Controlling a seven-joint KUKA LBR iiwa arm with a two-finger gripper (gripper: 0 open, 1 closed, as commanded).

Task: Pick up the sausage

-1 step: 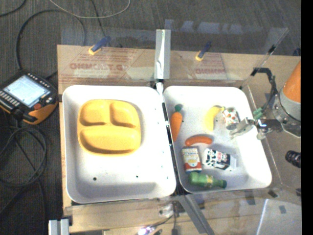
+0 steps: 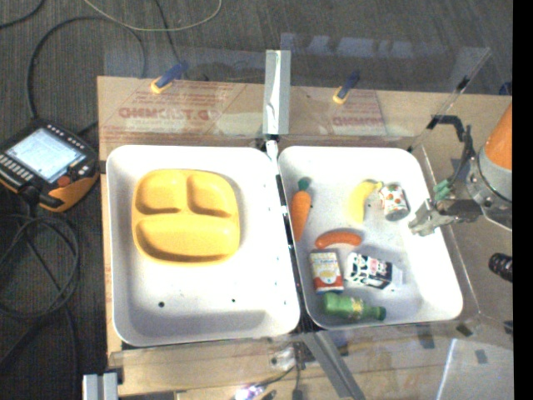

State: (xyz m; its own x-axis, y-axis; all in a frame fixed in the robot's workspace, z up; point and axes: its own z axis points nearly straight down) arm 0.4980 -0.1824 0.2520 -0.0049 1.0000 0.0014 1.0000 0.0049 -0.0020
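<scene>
Where two bins sit, one sausage lies.

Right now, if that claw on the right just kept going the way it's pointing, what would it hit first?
The gripper points left over the right bin's rim. Straight on, it would probably first meet the small patterned cup, though its height is unclear.
</scene>
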